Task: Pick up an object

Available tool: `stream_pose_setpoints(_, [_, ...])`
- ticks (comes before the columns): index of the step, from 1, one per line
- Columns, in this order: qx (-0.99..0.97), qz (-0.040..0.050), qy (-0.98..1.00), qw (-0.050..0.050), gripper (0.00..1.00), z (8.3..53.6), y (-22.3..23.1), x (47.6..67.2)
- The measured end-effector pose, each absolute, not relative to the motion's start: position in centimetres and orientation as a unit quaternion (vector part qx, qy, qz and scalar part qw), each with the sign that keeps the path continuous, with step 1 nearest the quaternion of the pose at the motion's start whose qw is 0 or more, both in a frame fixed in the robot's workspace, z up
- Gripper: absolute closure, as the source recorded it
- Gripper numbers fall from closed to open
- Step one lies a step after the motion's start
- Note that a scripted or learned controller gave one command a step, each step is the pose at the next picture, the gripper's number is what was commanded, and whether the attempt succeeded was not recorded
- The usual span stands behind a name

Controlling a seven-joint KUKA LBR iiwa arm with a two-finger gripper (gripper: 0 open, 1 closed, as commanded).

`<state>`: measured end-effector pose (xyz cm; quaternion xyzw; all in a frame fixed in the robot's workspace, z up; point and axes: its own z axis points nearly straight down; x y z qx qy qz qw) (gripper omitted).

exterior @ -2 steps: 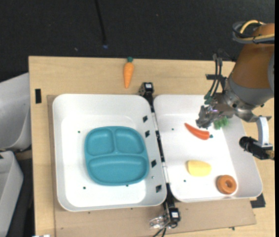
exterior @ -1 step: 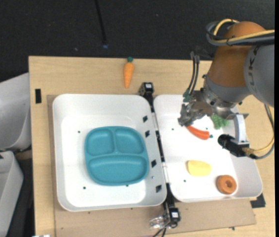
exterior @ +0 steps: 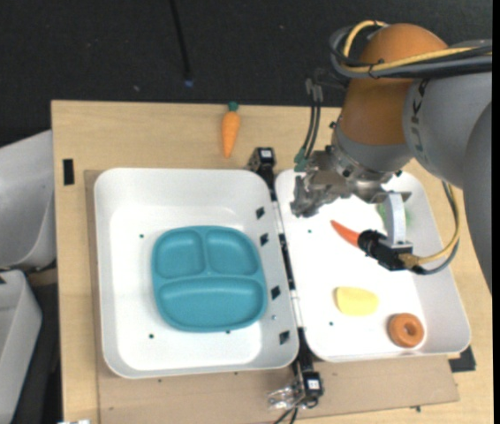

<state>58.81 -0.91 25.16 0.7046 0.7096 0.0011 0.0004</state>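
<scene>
Divided plate (exterior: 208,277) in left bin (exterior: 109,263)

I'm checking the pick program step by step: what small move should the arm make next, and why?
Probably shift the gripper toward the red-orange piece and lower. It sits at the right bin's upper left corner over bare floor; that piece is nearest, with the yellow item and doughnut farther.
</scene>
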Motion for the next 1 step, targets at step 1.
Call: stream_pose_setpoints(1, [0.705, 0.0010, 0.709, 0.000, 1.00, 25.71, 4.06, 59.48])
